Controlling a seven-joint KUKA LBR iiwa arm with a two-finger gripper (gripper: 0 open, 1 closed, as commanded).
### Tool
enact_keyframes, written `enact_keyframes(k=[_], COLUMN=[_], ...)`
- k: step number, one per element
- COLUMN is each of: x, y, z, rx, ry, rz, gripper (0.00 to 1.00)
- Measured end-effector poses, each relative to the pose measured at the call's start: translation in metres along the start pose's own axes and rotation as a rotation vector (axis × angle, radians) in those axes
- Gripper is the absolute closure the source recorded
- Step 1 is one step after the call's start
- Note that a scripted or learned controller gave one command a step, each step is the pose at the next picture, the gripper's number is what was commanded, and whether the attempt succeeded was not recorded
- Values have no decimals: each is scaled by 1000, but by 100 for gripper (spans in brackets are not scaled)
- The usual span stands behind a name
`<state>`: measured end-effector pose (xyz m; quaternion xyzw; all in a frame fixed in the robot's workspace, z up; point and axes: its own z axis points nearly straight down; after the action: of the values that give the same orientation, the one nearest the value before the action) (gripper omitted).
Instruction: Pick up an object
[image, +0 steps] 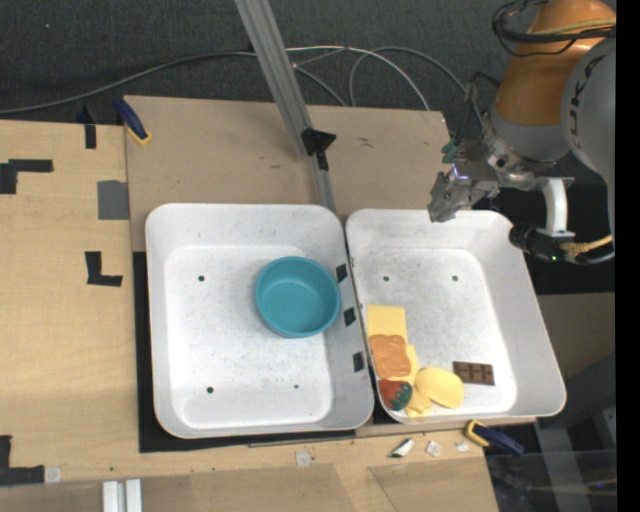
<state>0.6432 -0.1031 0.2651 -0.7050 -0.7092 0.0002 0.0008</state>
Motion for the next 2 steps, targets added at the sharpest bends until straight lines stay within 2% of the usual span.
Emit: enact_keyframes(k=[1,2], x=[53,98], y=[-8,-18], z=[-2,17], rx=[0,2], ry=[0,0], rz=[0,1], gripper=[100,100])
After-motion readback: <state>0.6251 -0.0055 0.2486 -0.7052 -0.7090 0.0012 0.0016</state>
